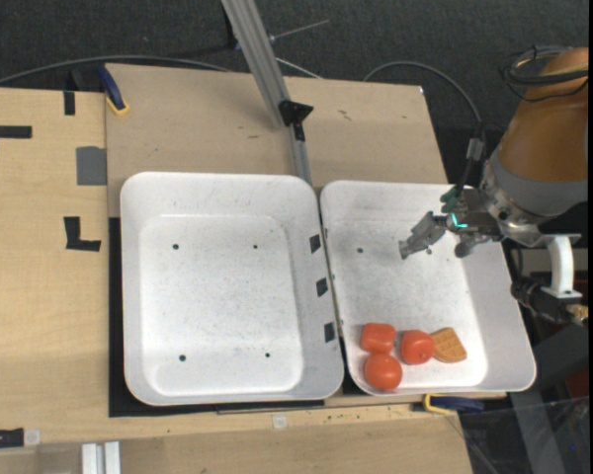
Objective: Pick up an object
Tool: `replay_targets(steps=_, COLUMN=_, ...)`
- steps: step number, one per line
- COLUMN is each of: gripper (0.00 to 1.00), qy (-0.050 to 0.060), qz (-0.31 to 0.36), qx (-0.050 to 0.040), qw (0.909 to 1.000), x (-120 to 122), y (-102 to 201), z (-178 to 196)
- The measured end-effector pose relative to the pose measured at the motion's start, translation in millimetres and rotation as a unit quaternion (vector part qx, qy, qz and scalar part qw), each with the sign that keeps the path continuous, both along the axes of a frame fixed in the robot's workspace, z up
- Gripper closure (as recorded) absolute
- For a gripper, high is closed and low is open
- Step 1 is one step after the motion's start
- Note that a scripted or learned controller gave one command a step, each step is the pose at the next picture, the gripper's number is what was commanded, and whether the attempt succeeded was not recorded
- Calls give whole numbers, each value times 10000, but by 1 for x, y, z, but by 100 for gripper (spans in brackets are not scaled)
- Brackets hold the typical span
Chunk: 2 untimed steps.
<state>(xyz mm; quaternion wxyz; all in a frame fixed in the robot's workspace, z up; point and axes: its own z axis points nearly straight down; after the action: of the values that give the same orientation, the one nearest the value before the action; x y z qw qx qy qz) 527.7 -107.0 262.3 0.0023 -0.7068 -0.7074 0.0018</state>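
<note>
Approach step: the pincer, fingers spread and holding nothing, hangs over the right bin while three red objects cluster at its near edge, requiring travel toward that edge and descent.

Off to my side sits the left bin, white and speckled, touching the right bin along its inner edge, both on a pale wooden bench. A grey metal pole slants down from the top to the bins' far seam. Black tape marks and a grey patch lie on the board to the left, with a thin cable curving beyond the bench.
</note>
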Motion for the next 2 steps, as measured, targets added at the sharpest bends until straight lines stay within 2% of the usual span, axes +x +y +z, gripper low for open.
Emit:
replay_targets(steps=1, gripper=0, qy=-23, qz=7, qx=-4, qw=10000, x=1, y=0, z=2)
replay_targets(steps=2, gripper=0, qy=0, qz=0, qx=-5, qw=10000, x=0, y=-2, z=-41)
